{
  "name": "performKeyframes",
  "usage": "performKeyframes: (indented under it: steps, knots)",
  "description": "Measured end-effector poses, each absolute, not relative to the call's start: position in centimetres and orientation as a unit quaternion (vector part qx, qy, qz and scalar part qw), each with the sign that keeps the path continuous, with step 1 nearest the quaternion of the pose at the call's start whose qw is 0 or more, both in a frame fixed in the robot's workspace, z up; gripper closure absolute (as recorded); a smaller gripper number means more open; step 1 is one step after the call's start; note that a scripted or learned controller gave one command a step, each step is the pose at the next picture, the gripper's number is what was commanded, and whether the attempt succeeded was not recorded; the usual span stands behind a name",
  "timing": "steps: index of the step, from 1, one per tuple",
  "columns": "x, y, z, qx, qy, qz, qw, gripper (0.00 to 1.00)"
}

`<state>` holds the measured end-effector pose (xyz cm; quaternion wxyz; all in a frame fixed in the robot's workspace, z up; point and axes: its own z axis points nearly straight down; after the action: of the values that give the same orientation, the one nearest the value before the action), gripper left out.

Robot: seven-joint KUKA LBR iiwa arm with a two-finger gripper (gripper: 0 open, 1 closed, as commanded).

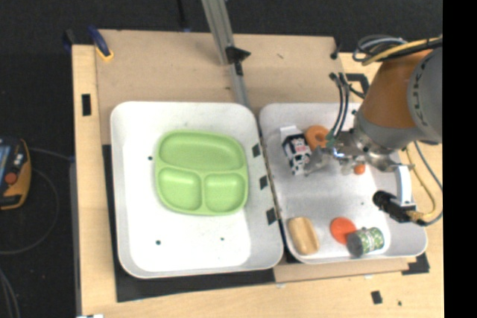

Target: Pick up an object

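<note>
tan oblong bread roll point(302, 234) | red disc point(342, 228) | green three-compartment plastic tray point(201, 173) | jaws point(298, 153) state: cannot tell

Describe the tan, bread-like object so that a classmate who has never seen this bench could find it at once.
Start at the right bin of the two white ones. Along its near edge lie three things; the tan roll is the leftmost, beside the red disc and green can. It alone is pale brown and oblong.
</note>
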<state>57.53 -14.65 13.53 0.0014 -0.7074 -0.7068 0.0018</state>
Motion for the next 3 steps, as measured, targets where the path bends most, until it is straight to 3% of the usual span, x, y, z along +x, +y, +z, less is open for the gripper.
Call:
performKeyframes:
  steps: [1, 2, 3]
  knots:
    - [57.8, -14.8, 15.1, -0.708, -0.706, -0.0011, -0.002, 1.00]
    - [58.8, -14.3, 20.3, -0.706, -0.708, -0.0016, -0.003, 1.00]
    - [58.2, -14.5, 26.5, -0.706, -0.708, -0.0022, -0.004, 1.00]
